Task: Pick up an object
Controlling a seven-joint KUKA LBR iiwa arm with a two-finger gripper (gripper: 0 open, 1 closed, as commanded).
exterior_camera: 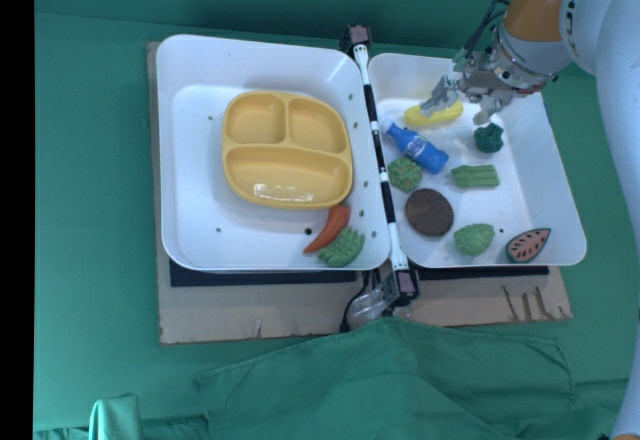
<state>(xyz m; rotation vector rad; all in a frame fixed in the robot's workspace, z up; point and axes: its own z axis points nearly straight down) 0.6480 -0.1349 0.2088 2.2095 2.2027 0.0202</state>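
The end effector sits over the right bin's far end, fingers spread apart and gripping nothing, one fingertip touching the yellow banana. The blue bottle lies just beside the banana; its label is not legible. The yellow divided plate occupies the left bin.

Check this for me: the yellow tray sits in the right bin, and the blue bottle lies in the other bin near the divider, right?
Not quite. The camera view shows the yellow tray in the left bin, not the right. The blue bottle does lie in the other bin, the right one, near the divider.
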